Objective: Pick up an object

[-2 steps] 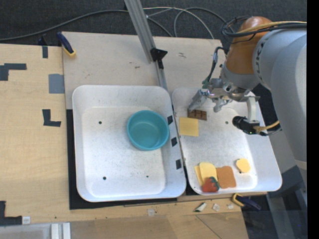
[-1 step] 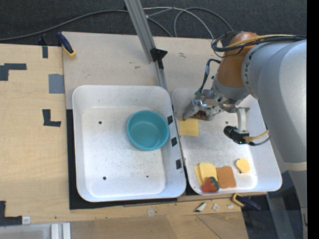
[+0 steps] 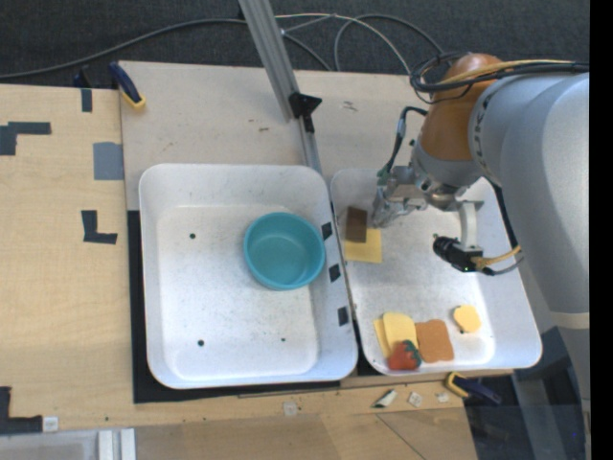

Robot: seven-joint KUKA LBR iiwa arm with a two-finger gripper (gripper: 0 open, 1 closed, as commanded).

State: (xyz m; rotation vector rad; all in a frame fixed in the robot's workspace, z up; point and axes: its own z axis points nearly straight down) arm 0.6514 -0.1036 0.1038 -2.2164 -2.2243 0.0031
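The camera view showed two white bins side by side on the bench. The left bin [image 3: 172,257] held a teal bowl [image 3: 283,249], upright, right of the bin's centre and near its right wall. The right bin [image 3: 508,338] held several small items. A brown block [image 3: 356,224] lay in the upper left part of this bin, touching the upper edge of a yellow square [image 3: 363,248] just below it. Near the lower edge lay a yellow piece [image 3: 396,331], an orange slab [image 3: 433,340] just to its right, and a red item [image 3: 405,356] at their lower edge, touching both. A small yellow chunk [image 3: 466,319] lay apart, to the right of the slab. The arm [image 3: 536,151] reached in from the right, its orange band above the wrist. The gripper [image 3: 383,211] was positioned low over the upper left part of the right bin, just right of the brown block. Whether the fingers were spread or closed could not be determined. No item was seen between them.
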